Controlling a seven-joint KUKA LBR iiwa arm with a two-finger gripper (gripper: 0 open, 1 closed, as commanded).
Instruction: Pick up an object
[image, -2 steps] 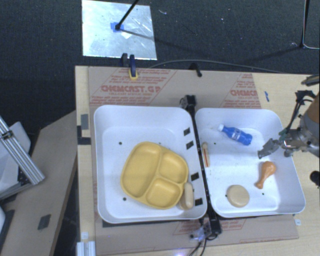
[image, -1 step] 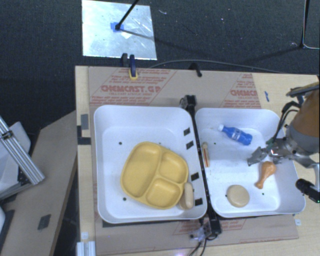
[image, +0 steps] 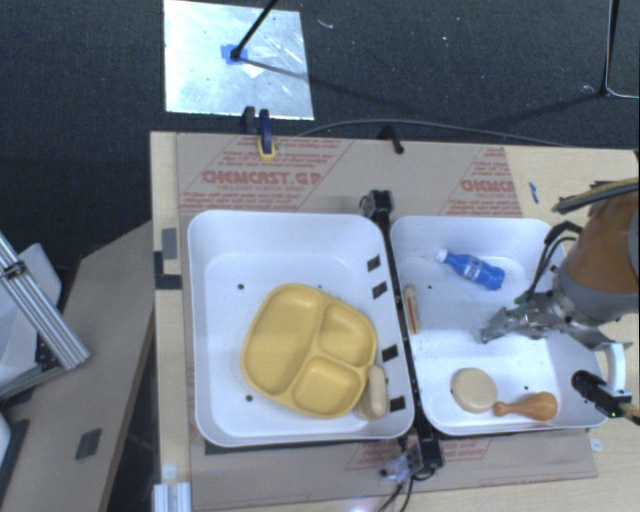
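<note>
My gripper (image: 497, 327) hangs low over the middle of the right bin (image: 430, 240), pointing left, with nothing seen in it. A blue bottle (image: 474, 269) lies on its side up and to the left of the gripper, apart from it. Below the gripper, near the bin's front wall, lies a beige round-headed brush with an orange-brown handle (image: 498, 397). A thin brown stick (image: 410, 308) rests along the right bin's left wall.
The left bin (image: 215, 290) holds a yellow divided plate (image: 308, 350) with a small beige piece (image: 375, 391) at its lower right edge. The grey and orange arm (image: 605, 265) reaches in from the right over the right bin's wall.
</note>
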